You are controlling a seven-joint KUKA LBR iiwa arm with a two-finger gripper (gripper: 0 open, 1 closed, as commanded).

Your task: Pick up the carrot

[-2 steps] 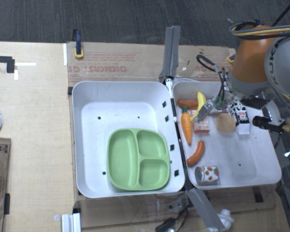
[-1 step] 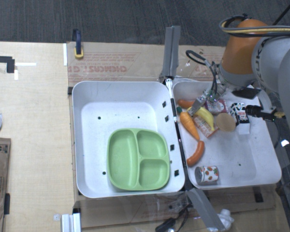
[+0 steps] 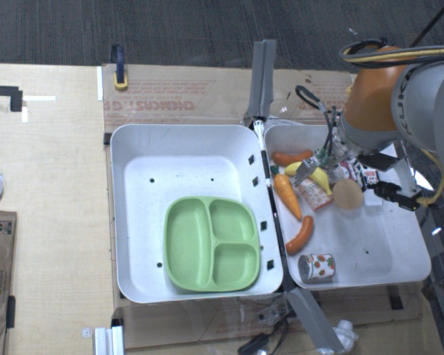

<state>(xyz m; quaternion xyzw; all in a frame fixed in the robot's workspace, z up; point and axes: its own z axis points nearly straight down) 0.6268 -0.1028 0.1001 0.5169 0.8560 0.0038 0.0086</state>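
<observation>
Lying in right bin (image 3: 399,261): one carrot (image 3: 287,196), two sausages (image 3: 299,234); pincer (image 3: 311,166) state unclear.

Plate (image 3: 211,244) in left bin (image 3: 126,198); carrot (image 3: 287,196) in right bin (image 3: 399,257).

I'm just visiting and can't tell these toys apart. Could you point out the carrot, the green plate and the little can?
carrot (image 3: 287,196): camera view, middle of its orange body.
green divided plate (image 3: 183,237): camera view, floor of its large left compartment.
small can (image 3: 317,267): camera view, its labelled side.
</observation>
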